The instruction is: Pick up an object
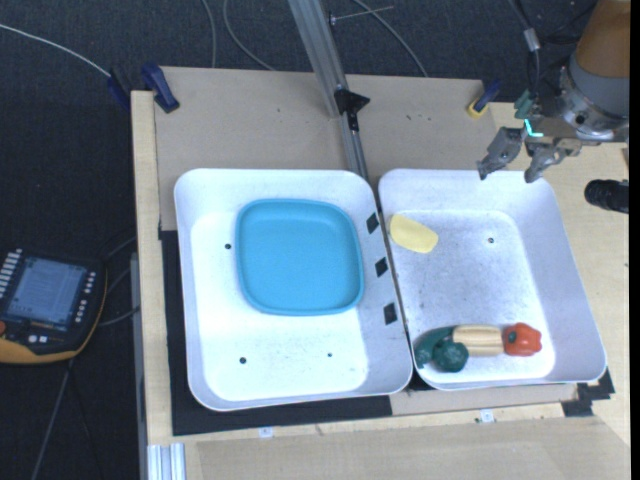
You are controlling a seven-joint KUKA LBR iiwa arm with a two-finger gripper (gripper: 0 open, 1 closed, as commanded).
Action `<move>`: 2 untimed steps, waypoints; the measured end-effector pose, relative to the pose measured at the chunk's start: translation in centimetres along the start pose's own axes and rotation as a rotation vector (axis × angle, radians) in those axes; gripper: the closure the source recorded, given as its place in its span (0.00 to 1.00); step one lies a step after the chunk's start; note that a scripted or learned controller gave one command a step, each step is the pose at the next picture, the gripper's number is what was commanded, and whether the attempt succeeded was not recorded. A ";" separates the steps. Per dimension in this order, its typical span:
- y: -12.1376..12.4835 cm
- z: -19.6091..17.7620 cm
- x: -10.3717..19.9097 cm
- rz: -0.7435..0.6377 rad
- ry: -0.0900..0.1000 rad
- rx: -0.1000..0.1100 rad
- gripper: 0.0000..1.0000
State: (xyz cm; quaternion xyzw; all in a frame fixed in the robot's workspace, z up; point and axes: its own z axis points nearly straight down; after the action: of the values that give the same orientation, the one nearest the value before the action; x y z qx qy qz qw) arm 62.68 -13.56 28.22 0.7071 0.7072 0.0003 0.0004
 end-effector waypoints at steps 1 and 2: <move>0.0 0.0 0.0 0.000 0.000 0.000 0.00; -0.7 4.4 0.1 0.000 0.001 0.004 0.00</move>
State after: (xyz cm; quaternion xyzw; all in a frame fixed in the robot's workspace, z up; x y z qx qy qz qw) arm 62.02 -13.50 23.82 0.7070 0.7072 -0.0010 -0.0012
